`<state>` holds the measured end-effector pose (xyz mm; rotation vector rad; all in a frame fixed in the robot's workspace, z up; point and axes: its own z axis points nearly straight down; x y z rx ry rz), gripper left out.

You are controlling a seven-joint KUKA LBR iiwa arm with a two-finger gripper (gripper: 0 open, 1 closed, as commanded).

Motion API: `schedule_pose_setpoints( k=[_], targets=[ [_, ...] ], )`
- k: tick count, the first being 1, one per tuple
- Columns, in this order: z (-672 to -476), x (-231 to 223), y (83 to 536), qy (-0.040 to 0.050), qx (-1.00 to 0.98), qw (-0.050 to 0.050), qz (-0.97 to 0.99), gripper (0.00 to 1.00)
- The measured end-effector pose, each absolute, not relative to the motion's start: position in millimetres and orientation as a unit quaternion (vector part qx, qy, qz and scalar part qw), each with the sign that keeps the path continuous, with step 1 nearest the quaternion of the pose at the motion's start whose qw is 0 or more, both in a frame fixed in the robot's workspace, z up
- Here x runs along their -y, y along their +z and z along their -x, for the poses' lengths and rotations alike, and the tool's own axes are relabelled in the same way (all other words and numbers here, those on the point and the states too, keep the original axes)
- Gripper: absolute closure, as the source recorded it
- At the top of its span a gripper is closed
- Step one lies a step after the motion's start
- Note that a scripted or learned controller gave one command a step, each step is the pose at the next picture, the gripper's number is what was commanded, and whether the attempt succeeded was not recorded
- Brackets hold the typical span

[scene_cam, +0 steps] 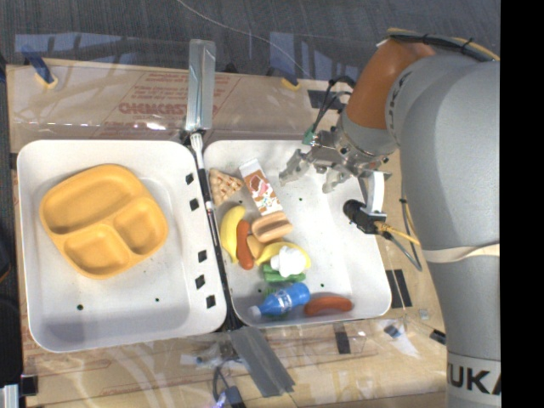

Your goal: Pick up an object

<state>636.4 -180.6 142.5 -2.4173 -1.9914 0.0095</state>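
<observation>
The table [102, 92] was a pale wooden surface under a clear, glossy sheet with faint red print near its far edge. Two shallow white bins sat directly on it, side by side and touching: the left bin [51, 321] and the right bin [357, 262]. A grey metal bar [201, 83] lay at their far junction, another [259, 359] at the near one.

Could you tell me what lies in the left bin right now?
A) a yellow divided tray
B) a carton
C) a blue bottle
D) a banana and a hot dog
A: the yellow divided tray lies alone in the left bin, while the blue bottle, banana, hot dog and carton all lie in the right bin.
</observation>
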Motion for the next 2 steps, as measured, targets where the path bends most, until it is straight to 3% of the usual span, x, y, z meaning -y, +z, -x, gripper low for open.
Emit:
schedule_pose_setpoints(
  k=[1,2],
  targets=[
    [-657.6,123.1,95.7,0.0019,0.677,-0.006,0.736,0.00],
    [-606.1,116.5,97.5,0.0037,0.689,-0.011,0.725,0.00]
  ],
)
